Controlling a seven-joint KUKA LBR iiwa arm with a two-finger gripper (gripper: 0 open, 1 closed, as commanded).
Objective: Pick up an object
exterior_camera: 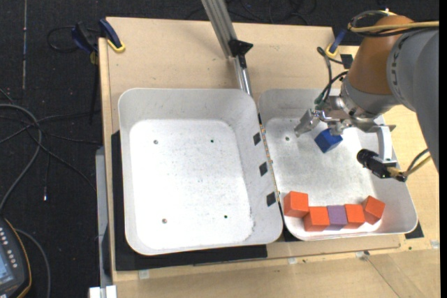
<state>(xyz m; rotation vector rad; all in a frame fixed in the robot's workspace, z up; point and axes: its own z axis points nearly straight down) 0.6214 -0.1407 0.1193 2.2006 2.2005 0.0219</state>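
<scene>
Grey, rounded arm (pixel 419 70) with a broad orange band (pixel 374 56) above the wrist. Yellow and black cables (pixel 363 21) looped over the band. Silvery metal hand (pixel 323 123) below, flanked by a white bracket (pixel 384 143) carrying a small black part (pixel 370 160).

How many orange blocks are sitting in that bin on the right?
4, all along the right bin's near edge: one at the row's left end, one beside it, one past the purple block at, one at the right end. The arm could hide others.
</scene>
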